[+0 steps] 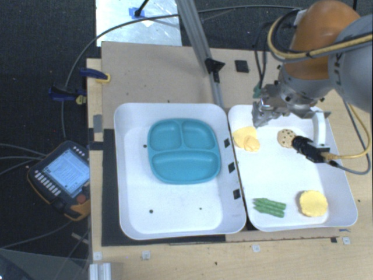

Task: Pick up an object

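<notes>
The right bin (pixel 291 174) holds a small yellow lump (pixel 246 139) near its upper left corner, a tan round cookie (pixel 285 137) beside it, a bundle of green beans (pixel 269 207) low in the middle, and a yellow round piece (pixel 313 203) at the lower right. My gripper (pixel 260 118) hangs over the bin's top left, just above and right of the yellow lump. Nothing shows between its fingers.
The left bin (pixel 134 174) carries a blue divided plate (pixel 183 151). A grey pole (pixel 195 37) slants down to the seam between the bins. A teach pendant (pixel 61 177) lies off the bench to the left.
</notes>
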Controlling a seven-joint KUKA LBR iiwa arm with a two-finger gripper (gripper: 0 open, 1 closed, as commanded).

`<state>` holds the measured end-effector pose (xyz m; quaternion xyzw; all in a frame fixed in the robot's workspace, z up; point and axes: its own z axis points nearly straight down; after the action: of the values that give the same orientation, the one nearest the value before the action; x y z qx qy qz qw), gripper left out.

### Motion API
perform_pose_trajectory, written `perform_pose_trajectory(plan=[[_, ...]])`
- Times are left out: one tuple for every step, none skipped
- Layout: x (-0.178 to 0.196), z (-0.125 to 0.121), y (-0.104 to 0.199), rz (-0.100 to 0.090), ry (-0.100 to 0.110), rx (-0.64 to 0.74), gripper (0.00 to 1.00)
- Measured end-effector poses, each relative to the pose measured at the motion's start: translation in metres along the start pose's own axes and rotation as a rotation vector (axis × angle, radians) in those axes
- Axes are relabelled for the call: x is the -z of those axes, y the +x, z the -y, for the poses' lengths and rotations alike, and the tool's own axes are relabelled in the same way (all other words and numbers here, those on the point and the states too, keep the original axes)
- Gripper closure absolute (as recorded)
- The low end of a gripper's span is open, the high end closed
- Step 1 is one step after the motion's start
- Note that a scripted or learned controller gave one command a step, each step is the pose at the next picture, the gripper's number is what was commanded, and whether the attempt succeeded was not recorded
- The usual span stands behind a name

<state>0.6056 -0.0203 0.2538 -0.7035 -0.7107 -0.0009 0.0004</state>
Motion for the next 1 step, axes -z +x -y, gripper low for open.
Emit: perform_pose_trajectory(plan=[[0.0002, 0.0133, 0.0515, -0.001, -0.001, 0.000, 1.00]])
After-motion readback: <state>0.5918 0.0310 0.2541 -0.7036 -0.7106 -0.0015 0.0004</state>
